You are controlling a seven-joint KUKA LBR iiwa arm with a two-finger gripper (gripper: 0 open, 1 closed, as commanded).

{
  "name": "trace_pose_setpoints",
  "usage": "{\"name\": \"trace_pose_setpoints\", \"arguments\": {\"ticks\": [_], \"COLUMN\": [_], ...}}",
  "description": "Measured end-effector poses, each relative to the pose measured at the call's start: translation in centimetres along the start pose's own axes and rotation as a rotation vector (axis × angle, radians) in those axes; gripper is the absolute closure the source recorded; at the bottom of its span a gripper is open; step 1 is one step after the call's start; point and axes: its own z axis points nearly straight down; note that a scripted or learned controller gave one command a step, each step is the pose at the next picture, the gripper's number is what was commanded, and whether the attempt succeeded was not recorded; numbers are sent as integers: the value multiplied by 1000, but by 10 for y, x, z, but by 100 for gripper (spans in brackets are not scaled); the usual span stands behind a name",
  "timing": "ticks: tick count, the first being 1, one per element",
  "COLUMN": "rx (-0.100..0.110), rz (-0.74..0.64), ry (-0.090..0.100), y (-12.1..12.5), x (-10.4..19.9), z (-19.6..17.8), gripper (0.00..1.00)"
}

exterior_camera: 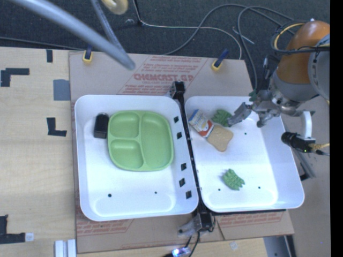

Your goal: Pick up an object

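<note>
The right bin (278, 197) holds a tan slice-shaped piece (220, 138), a small white packet with red and blue print (199, 122), a green leafy piece (221, 115) and a second green leafy piece (233, 179). My gripper (249, 118) hangs over the far right part of this bin, its fingers open, with nothing between them. Its left fingertip (236, 116) is close beside the upper green piece. The grey arm with its orange band (306, 42) comes in from the right.
The left bin (91, 197) carries a green divided plate (141, 141) and a small black block (101, 126) at the plate's left. A black divider strip (185, 143) runs between the bins. Cables lie behind the bins.
</note>
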Motion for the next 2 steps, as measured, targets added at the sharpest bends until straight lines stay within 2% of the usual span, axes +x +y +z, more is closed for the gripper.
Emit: {"name": "trace_pose_setpoints", "arguments": {"ticks": [1, 2], "rx": [-14, -12], "rz": [-4, -4], "ry": [-2, -2], "y": [3, 2], "x": [1, 9], "z": [-10, 37], "gripper": [0, 0]}}
